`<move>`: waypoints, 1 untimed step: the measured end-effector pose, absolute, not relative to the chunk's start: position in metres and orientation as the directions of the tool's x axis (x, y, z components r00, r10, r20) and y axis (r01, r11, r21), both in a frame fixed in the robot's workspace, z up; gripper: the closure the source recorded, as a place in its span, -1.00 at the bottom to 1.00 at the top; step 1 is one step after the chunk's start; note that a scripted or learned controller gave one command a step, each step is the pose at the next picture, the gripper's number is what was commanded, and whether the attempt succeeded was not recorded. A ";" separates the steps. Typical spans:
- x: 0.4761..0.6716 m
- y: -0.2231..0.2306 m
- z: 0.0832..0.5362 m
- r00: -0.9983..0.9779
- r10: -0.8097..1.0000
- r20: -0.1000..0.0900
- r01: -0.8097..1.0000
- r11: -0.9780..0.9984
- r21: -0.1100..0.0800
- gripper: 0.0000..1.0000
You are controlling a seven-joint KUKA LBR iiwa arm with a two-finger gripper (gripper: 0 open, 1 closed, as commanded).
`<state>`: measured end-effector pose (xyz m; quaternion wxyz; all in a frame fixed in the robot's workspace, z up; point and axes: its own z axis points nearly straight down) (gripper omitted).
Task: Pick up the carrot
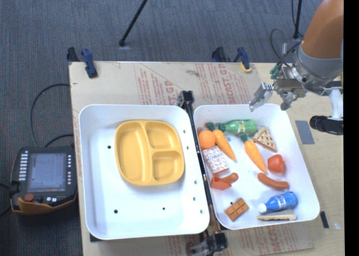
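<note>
At the frame's upper right the gripper (274,97) hung with fingers spread and empty, above the right bin (307,179), since both carrots (255,156) lay loose among crowded toy food

Faint red print is running across the bench (168,81) behind the two white bins (90,137), upside down and mirrored from this angle, so no word is coming through clearly. A small packet (215,160) in the right bin, just beside the orange ball (206,138), is showing red print too small to read.
</note>
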<state>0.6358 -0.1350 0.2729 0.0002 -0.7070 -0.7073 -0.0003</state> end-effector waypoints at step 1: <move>0.613 -0.110 0.142 -0.076 0.997 0.002 0.997 0.076 -0.004 -1.00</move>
